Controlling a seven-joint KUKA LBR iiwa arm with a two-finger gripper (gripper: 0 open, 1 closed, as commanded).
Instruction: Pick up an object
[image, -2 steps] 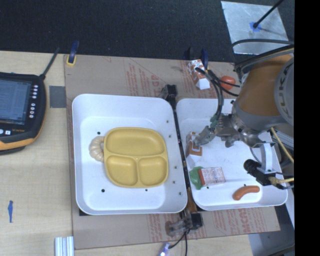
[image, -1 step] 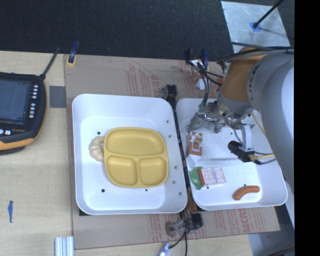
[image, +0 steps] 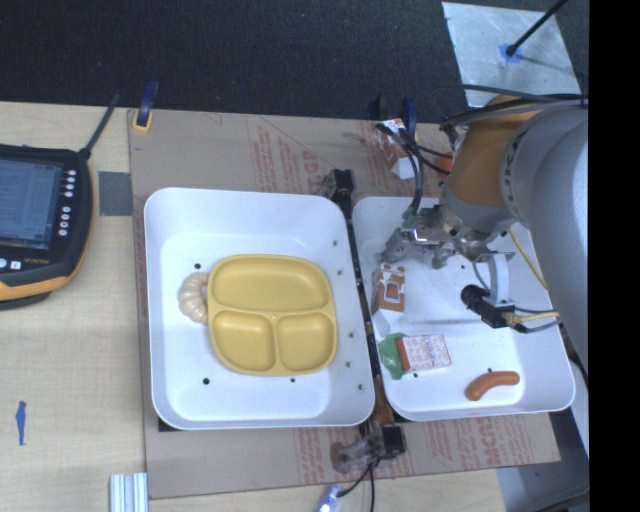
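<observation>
The yellow divided tray (image: 271, 312) fills the left bin (image: 170, 395), a beige lump (image: 192, 295) tucked at its nine o'clock edge. In the right bin (image: 545, 395), the arm (image: 520, 175) reaches down, presumably to grasp; its gripper (image: 425, 240) (fingers' state: I cannot tell) hangs near the brown packet (image: 390, 288), which lies at its seven o'clock. A red-and-white packet (image: 424, 352) and sausage (image: 492, 383) lie farther off.
</observation>
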